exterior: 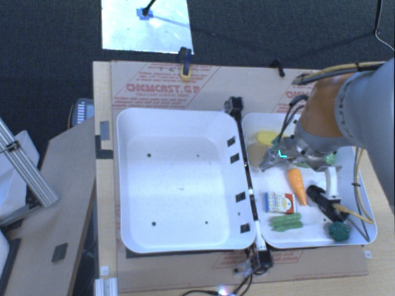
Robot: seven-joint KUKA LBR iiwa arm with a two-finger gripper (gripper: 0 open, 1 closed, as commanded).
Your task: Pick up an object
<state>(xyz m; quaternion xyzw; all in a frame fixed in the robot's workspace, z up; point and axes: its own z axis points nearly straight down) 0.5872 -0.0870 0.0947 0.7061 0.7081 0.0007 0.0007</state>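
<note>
Nearest you in the right bin point(361, 230) lie a green pod point(285, 223) and a small carton point(280, 201), with a carrot point(297, 185) just beyond. Above the carrot your gripper point(276, 157) hangs low beside a yellow piece point(266, 138); you cannot tell how the jaws stand. The left bin point(133, 125) sits alongside on the desk point(102, 91).

claw point(270, 160) low in right bin point(361, 187) | carrot point(297, 185) beside (apart) | left bin point(133, 184)

The gripper point(271, 159) sits low in the right bin point(364, 193), and its fingers are too dark and small to make out. The arm point(345, 113) covers part of a yellow thing point(266, 138) — maybe a banana (hard to tell). The arm runs off the right edge.
</note>
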